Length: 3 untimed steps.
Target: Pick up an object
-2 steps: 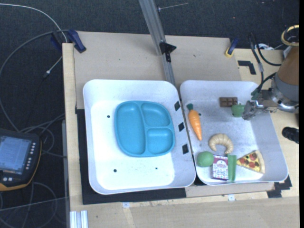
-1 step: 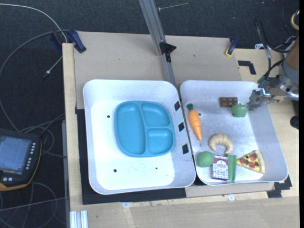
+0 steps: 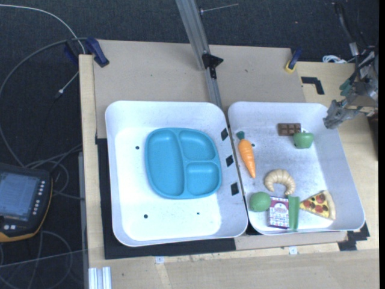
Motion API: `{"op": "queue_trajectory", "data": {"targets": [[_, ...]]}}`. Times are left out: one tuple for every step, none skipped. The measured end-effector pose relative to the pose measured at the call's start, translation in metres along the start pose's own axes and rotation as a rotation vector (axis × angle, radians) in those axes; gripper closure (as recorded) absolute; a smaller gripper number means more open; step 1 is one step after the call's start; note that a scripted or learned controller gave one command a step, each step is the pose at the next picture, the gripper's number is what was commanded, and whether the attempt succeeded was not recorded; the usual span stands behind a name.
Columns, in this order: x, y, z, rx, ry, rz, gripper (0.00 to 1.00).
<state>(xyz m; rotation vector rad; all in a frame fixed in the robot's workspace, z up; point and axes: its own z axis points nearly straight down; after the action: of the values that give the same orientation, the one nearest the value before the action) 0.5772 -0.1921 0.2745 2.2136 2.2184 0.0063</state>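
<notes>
Bins sit side by side on the bench, and the action, such as it is, hangs at the right bin's [image 3: 337,161] two o'clock corner. That's where the gripper [image 3: 334,120] hovers, just past the rim, at the end of the arm [image 3: 361,83] coming in from three o'clock. Nothing sits between its fingers, and how wide they stand I cannot tell (they're a small grey blur from up here).

Now the goods, all lying in the right bin. Nearest the gripper, at about one o'clock in the bin, a green apple [image 3: 304,139] touches a brown chocolate bar [image 3: 289,128] just to its eleven o'clock. Over at nine o'clock, hard by the bin's left wall, an orange carrot [image 3: 246,155] lies with its green top pointing to twelve. Around the bin's middle, slightly toward six, sits a pale croissant [image 3: 280,180]. At seven o'clock, a round green fruit [image 3: 260,201], a lime perhaps, and right beside it a small pink-and-white box [image 3: 278,213] with a green stick [image 3: 293,212] lying along its right edge. At five o'clock, a pizza slice [image 3: 317,205], close to that stick.

Left bin [image 3: 120,161]: one blue divided plate [image 3: 182,162], three compartments, resting near the centre.

A metal pole [image 3: 195,26] runs down from twelve o'clock to the gap between the bins. Off the bench at eight o'clock lies a handheld controller [image 3: 21,200] with an orange rim (cables trail around it across the dark floor).
</notes>
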Motion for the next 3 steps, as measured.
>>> {"op": "queue_trajectory", "data": {"targets": [[0.062, 0.003, 0.010, 0.010, 0.006, -0.005, 1.00], [0.115, -0.009, 0.009, 0.011, 0.006, -0.004, 1.00], [0.166, -0.001, 0.015, 0.012, 0.006, -0.004, 1.00]]}}
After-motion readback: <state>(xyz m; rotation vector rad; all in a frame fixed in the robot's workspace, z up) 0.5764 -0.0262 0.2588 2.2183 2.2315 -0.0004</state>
